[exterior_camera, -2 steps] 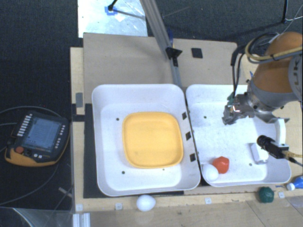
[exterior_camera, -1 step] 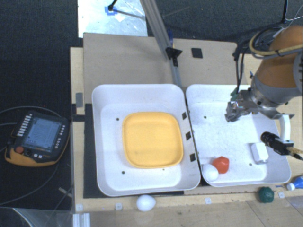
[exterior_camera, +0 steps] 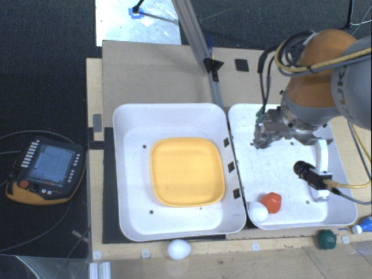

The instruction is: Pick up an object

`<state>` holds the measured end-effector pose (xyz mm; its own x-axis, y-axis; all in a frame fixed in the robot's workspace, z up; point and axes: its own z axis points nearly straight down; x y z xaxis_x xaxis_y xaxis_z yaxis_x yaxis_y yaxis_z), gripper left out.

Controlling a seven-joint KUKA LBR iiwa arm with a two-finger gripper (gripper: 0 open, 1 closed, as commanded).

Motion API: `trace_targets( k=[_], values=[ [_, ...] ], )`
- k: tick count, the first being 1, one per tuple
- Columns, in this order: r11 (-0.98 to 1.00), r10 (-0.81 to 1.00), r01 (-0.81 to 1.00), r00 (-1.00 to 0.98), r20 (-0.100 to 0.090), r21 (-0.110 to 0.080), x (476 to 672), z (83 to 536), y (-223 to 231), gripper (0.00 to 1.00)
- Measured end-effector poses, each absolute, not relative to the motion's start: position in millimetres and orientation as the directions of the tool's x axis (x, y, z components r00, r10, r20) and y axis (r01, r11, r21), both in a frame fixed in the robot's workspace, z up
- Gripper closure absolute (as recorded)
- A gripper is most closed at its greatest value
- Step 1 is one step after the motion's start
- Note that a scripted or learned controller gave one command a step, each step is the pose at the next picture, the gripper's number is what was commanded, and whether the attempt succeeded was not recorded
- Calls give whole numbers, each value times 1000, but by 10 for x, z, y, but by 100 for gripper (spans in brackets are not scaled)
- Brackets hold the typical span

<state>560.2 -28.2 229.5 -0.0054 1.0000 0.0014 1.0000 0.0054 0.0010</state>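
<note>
A yellow square plate [exterior_camera: 188,171] lies in the left bin [exterior_camera: 125,156]. In the right bin [exterior_camera: 250,167] a small red object [exterior_camera: 271,201] rests near the front edge, touching a white ball [exterior_camera: 258,212] at the bin's front left corner. My gripper [exterior_camera: 261,138] hangs over the back left part of the right bin, well behind the red object and apart from it. Nothing shows between its fingers; their spacing is too dark and small to read.
A white egg-like ball [exterior_camera: 179,249] lies on the bench in front of the left bin. A dark green ball [exterior_camera: 326,239] sits outside the right bin's front right corner. A teach pendant [exterior_camera: 45,168] rests at far left. A slanted metal pole [exterior_camera: 195,34] stands behind the bins.
</note>
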Motion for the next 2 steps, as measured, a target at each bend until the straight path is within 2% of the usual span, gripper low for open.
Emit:
trace_targets(
  k=[1,2],
  values=[
    [5,1000,1000,-5,1,1,5820,2346,246,100],
    [5,1000,1000,-5,2,0,5906,2255,834,100]
  ],
)
